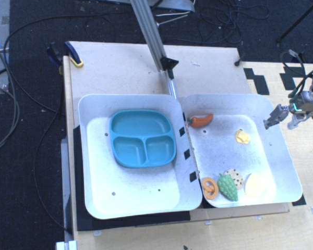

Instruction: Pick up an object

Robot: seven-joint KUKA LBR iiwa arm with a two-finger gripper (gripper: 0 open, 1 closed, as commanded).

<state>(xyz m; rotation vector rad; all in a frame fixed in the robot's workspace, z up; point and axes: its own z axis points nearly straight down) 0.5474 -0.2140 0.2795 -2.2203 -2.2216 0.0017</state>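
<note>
With the gripper (276, 116) poised at the right bin's (281, 155) far edge (whether it is clenched cannot be told, perhaps from blur), a grasp could be spoiled among the crowded green toy (228, 187), pretzel (209, 187) and pale piece (254, 184), the yellow piece (242, 137) being better isolated

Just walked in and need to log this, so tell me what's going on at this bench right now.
The gripper sits at the right edge of the right bin, holding nothing visible. That bin holds a red sausage-like piece, a small yellow piece, an orange pretzel shape, a green item, a cookie and a pale yellow item. The left bin holds a blue divided plate. Nothing is picked up yet.
</note>
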